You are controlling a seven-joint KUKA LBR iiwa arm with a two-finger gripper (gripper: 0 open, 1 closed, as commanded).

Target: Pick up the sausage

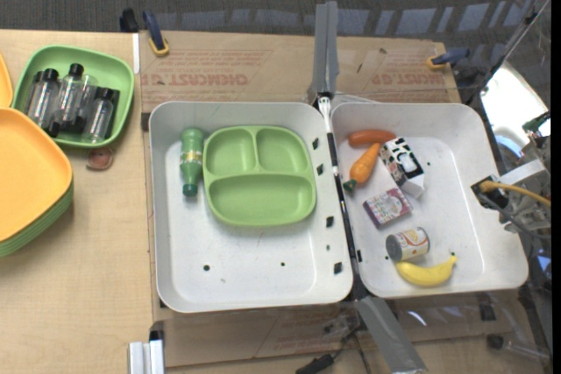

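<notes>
Glossy white plastic bins (175, 276), matt cardboard underlay (228, 70), smooth sausage (371, 137)

Bench (79, 311) bears two white bins (254, 285); green tray (74, 96); orange plates (31, 184).

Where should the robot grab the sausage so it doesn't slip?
Probably around the middle of the sausage, coming straight down from above. It lies flat and lengthwise along the far wall of the right bin, so the fingers should close across its thin width. The carrot and the black-and-white carton sit just in front, so the nearer finger has little room.
</notes>
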